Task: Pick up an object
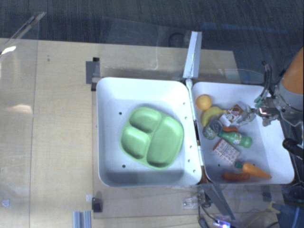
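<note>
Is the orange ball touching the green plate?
Apart. The camera view shows the orange ball in the right bin and the green plate in the left bin, bin walls between them.

No text, brand, number or sign is legible. The small red-and-white packet and the patterned box in the right bin carry printing, too small and blurred to read.

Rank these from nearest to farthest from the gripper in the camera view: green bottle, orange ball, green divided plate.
Gripper works in the right bin.
1. Green bottle, just below-left of it.
2. Orange ball, right bin's upper-left corner.
3. Green divided plate, left bin.
</note>
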`<state>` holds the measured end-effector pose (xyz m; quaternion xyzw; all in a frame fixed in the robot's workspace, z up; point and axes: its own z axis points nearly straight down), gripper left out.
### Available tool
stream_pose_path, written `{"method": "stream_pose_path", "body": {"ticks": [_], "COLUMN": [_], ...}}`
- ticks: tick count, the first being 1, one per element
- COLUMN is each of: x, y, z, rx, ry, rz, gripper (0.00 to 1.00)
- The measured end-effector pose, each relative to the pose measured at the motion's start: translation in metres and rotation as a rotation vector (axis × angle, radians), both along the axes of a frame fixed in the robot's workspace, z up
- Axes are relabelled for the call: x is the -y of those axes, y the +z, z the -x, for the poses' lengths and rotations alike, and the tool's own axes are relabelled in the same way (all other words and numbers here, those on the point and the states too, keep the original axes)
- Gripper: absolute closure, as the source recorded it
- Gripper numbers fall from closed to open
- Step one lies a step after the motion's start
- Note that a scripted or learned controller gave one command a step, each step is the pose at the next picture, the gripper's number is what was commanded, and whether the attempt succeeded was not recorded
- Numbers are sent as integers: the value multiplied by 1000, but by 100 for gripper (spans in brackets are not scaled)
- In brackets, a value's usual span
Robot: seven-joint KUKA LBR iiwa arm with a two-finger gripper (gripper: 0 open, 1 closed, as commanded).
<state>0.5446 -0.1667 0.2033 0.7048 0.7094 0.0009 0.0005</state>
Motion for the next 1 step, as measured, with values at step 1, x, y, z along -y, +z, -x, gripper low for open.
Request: {"method": "stream_pose_path", "body": {"ticks": [1], "x": [-52], "y": [-84], "z": [-30], "rx": [4], "ry": [37], "rz": [0], "gripper": [0]}}
